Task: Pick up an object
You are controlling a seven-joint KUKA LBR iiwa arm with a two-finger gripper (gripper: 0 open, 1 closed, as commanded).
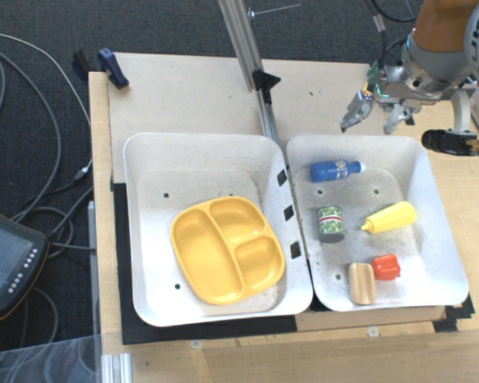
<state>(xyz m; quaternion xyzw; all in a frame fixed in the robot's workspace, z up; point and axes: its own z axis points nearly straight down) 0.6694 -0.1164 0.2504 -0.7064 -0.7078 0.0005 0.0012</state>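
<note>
Right bin (441, 214) — blue bottle (334, 171), green-labelled can (330, 222), lettering unreadable — claw (377, 119) beyond.

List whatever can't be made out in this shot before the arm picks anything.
All in the camera view:
- Cut off: the arm, by the top and right edges above its orange band.
- Too small: the label print on the green can.
- Too small: the red object can't be identified, nor whether it touches the tan cylinder.
- Hidden: the left bin floor under the yellow plate, covered by the plate.
</note>
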